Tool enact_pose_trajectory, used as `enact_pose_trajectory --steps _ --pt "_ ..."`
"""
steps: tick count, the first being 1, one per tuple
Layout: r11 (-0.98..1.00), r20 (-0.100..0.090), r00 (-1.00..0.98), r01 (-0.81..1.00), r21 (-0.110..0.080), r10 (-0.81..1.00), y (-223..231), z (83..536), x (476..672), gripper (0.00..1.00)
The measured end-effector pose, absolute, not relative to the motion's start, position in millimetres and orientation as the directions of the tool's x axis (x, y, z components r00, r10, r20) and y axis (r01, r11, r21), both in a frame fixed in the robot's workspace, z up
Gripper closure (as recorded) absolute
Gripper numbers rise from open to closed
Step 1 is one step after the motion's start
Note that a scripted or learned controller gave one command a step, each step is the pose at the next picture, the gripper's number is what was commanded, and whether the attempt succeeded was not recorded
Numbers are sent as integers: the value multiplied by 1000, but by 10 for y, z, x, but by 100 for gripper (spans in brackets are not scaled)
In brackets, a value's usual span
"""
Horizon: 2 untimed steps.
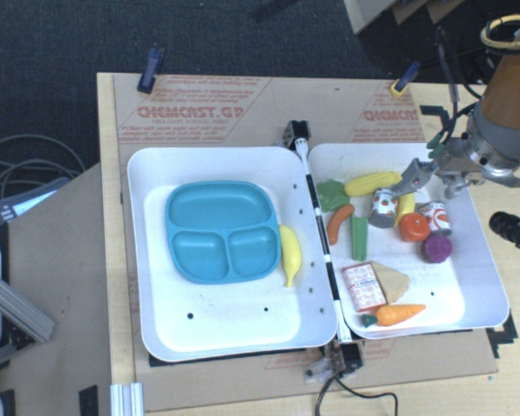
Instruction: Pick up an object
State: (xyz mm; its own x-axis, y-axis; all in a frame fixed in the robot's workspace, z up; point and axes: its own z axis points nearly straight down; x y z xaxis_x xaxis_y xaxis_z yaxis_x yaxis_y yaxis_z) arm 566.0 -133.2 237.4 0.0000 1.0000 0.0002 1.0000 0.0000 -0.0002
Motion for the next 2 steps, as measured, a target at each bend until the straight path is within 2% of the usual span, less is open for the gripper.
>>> enact_pose_trajectory --steps 1,2 --pt "1 -1 -1 1000 8 1000 -1302 878 5942 0" --pt "1 1 -1 1000 -1 1000 -941 846 5871 0"
